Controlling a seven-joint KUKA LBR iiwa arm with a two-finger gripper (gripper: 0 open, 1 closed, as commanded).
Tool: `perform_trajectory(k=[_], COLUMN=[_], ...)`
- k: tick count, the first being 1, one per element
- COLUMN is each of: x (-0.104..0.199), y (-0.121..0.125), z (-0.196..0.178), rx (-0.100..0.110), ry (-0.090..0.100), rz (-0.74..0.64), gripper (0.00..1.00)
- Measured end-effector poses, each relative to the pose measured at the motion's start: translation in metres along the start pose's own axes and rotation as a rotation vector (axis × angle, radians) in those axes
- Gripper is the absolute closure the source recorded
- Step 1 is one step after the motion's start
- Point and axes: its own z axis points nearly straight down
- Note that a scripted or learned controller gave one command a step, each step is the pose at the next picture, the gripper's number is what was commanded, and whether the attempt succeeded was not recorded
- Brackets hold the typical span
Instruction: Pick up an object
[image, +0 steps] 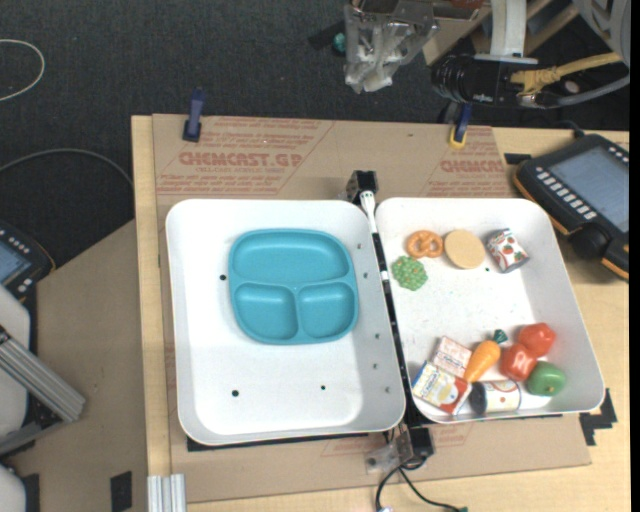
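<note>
Carrot in right bin, well below raised fingers.

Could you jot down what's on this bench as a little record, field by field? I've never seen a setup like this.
left bin: holds a blue divided plate
right bin: holds small toy foods
far group: pretzel, round cracker, green cluster, small carton
near group: carrot, two red pieces, green apple, boxes, all crowded together
claw: above the bench's far edge, nothing seen in it
handset: lies right of the bins
</note>
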Motion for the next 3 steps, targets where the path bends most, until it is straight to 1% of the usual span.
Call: perform_trajectory(k=[1, 2, 3], x=[0.065, 0.06, 0.013], y=[-0.059, -0.109, -0.02], z=[0.064, 0.167, 0.038], rx=[0.013, 0.018, -0.016], ry=[-0.004, -0.008, -0.001], rz=[-0.001, 0.007, 0.015], gripper=[1.0, 1.0, 1.0])
